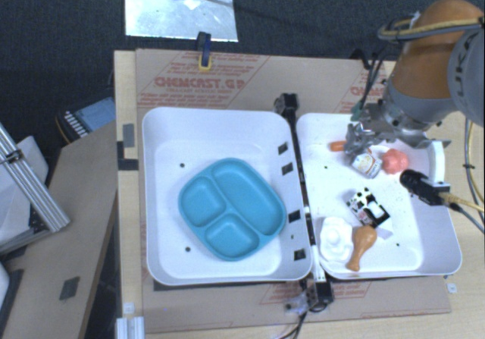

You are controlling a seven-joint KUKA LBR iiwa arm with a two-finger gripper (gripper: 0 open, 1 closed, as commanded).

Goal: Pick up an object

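My gripper (pixel 356 142) hangs low over the back of the right bin (pixel 433 248). Right beside it, toward the front, lies a small cream and tan jar (pixel 367 164), on its side. A pink ball (pixel 395 161) rests just right of the jar. A small orange piece (pixel 336 146) lies just left of the gripper. Further forward are a black-and-white patterned block (pixel 367 207), a white lumpy figure (pixel 333 238) and a brown drumstick-shaped toy (pixel 361 246).
The left bin (pixel 163 140) holds a blue divided plate (pixel 230 208). A black divider rail (pixel 298 178) runs between the two bins. The arm's grey and orange body (pixel 432 57) looms over the right bin's back right corner.
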